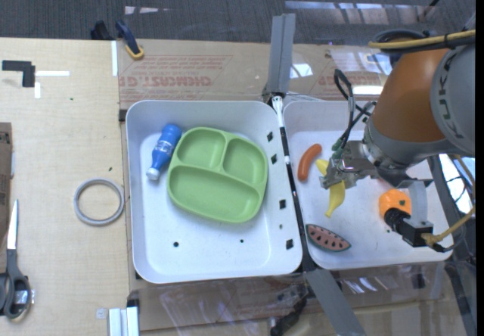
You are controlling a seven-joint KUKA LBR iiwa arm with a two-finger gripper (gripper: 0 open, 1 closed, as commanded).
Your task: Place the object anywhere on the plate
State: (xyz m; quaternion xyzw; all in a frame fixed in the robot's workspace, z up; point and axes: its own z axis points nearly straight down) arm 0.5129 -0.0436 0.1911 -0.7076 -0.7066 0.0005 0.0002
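So the task is barely started as far as anyone can judge: the green plate (218,174) sits in the left bin (144,198) with all three compartments bare, and nothing has made it over there yet. The end effector (338,173) is down in the right bin (363,247), right at the top of the yellow banana (335,197), which looks like the object it's going for. Can't tell if it's actually clamped on it or just touching, the arm hides that bit. Still left: lift it, carry it over the divider between the bins and drop it on the plate. Other stuff around: an orange carrot-ish thing (307,161) just left of the banana, a watermelon slice (328,238) near the front edge, an orange toy (395,203) to the right, and a blue bottle (162,148) lying just beside the plate's left rim. A tape ring (99,200) sits out on the desk.
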